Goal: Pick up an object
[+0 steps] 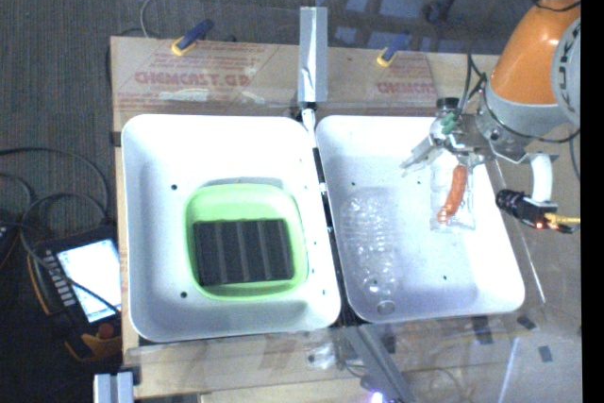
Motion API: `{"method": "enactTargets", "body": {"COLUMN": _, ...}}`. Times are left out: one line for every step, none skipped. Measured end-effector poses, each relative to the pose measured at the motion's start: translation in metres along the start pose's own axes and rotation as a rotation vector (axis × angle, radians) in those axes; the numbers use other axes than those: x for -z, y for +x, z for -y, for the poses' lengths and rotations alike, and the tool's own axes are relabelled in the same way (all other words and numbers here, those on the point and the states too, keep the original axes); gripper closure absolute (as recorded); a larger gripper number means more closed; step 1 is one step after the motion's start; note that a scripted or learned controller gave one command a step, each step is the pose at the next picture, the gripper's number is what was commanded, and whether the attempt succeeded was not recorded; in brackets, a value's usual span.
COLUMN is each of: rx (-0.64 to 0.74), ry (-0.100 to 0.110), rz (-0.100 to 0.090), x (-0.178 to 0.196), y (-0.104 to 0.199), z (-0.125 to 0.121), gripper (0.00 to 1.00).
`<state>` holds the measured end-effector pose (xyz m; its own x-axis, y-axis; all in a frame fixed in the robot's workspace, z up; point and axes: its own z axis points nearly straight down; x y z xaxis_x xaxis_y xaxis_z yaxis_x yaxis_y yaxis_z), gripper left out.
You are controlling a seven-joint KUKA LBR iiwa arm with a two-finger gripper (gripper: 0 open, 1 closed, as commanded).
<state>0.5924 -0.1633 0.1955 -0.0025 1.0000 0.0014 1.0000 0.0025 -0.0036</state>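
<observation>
My gripper (442, 146) hangs over the far right part of the right bin (491, 297). Directly below it is an orange stick-shaped item in a clear wrapper (454, 193), its top end right at the gripper. Whether it is gripped or just lies on the bin floor is unclear. A clear plastic bottle (370, 236) lies lengthwise in the middle of the right bin, to the left of the gripper. In the left bin (151, 203) sits a green tub (245, 245) with a black ribbed block (242, 250) inside it.
The bins stand side by side, meeting at a central rim (321, 203). A cardboard sheet (208, 80) with two clamps lies behind them. Cables and a tablet (85, 274) lie on the floor at the left.
</observation>
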Motion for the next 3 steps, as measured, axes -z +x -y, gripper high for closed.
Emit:
{"method": "enactTargets", "body": {"rx": -0.003, "ry": 0.0, "rz": 0.002, "x": -0.032, "y": 0.006, "z": 0.024, "gripper": 0.0}}
{"method": "enactTargets", "body": {"rx": -0.164, "ry": -0.001, "rz": -0.001, "x": -0.101, "y": -0.032, "z": 0.019, "gripper": 0.0}}
{"method": "enactTargets", "body": {"rx": -0.162, "ry": 0.002, "rz": -0.004, "x": -0.093, "y": -0.03, "z": 0.019, "gripper": 1.0}}
